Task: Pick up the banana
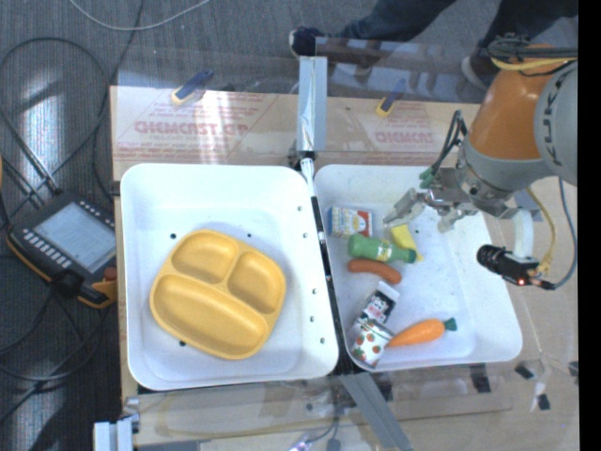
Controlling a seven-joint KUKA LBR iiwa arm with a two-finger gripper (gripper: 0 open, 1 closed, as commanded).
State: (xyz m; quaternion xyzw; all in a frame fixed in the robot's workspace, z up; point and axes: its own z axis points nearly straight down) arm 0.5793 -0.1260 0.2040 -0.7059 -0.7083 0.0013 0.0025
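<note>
Claw (420, 210) hovers above banana (404, 239), green bottle (370, 248) alongside.

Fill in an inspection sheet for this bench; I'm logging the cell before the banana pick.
Surface: two white bins side by side; left bin, right bin.
Job's things: banana in right bin, partly under the gripper, beside a green bottle.
Clutter: yellow divided tray in left bin; small carton, sausage, toy carrot, printed cup in right bin.
Grippers: gripper just above the banana; jaw state unclear.
Cables: black cables on the floor at left.
Surroundings: teach pendant left of the bench.
</note>
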